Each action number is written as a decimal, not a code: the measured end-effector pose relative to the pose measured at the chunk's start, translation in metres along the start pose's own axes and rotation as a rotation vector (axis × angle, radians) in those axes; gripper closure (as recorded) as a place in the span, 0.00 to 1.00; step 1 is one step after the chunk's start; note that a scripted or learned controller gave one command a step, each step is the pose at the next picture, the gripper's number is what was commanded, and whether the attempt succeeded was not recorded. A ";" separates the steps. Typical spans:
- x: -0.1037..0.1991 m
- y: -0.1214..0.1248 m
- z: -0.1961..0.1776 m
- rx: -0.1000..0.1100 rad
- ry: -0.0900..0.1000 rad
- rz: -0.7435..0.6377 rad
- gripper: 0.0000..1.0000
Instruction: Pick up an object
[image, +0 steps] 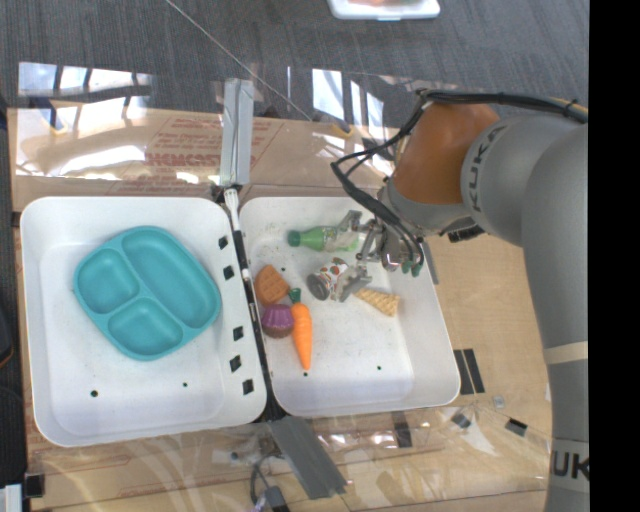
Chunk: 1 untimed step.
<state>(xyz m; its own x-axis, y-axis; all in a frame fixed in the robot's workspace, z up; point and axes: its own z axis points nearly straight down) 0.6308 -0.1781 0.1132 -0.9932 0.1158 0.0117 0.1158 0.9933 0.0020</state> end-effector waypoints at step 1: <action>0.069 0.070 0.022 0.001 -0.012 0.165 0.00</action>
<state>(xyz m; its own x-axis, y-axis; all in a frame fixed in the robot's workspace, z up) 0.5701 -0.1006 0.0920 -0.9608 0.2774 -0.0002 0.2774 0.9608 -0.0003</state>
